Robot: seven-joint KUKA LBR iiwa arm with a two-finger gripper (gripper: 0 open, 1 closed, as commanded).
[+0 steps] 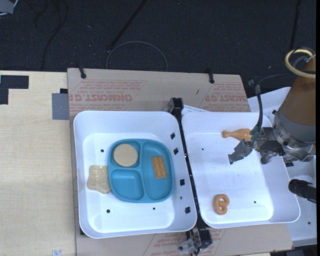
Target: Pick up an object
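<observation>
Camera view: claw (240,154) hovering in right bin (288,217), gap unreadable. Pretzel (221,204) lying at 6 o'clock, orange toy (236,134) at 12. Approaching, not yet grasping. Next: picking a target, lowering squarely.

Two white bins (90,137) sit side by side on a cardboard sheet (149,92) over the desk (26,164). Dark cables (133,44), possibly looped, trail beyond the desk's far edge.
</observation>
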